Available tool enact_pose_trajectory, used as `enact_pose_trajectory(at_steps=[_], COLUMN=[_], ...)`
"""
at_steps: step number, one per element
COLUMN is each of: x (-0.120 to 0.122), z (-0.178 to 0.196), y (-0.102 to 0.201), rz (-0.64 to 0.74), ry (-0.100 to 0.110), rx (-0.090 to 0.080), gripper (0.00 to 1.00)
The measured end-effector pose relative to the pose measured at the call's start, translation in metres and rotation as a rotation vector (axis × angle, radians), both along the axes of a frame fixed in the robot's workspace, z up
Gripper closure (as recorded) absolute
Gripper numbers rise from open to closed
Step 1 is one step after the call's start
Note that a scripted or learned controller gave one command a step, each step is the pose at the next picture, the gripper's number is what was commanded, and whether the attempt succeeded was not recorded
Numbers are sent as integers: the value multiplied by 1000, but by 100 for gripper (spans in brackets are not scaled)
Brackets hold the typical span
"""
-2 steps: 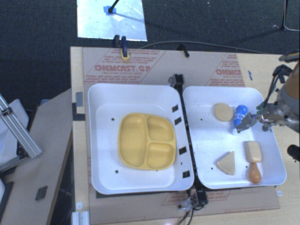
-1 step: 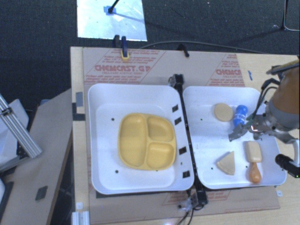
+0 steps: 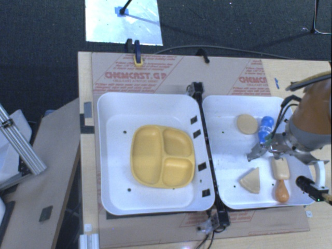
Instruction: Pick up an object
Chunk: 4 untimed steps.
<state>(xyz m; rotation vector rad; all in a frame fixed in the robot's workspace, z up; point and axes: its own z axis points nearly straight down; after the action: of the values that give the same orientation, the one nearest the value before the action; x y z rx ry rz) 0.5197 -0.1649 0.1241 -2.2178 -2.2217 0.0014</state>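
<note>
Two white bins on the table [image 3: 88, 154], my tool [image 3: 265, 148] low in the right bin [image 3: 223, 139], its opening I cannot tell, just beside the blue object [image 3: 266, 124], round cookie [image 3: 248, 124] near, wedge piece [image 3: 251, 181] below, yellow tray [image 3: 162, 156] in the left bin [image 3: 116, 139].

Red "CHEMCAST" lettering stood printed on the brown board [image 3: 155, 71] beyond and left of the gripper [image 3: 264, 149]; a second red mark nearer it was unreadable.
</note>
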Motion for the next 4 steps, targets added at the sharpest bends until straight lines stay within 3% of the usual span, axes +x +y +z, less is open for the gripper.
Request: enact_pose_trajectory(at_steps=[1,2,4], x=[0,2,-1], z=[-42,-29,97], y=[1,0,-1], rz=[0,1,2], ry=[-1,-5,-11], rx=[1,-1,-4], gripper=[0,100,100])
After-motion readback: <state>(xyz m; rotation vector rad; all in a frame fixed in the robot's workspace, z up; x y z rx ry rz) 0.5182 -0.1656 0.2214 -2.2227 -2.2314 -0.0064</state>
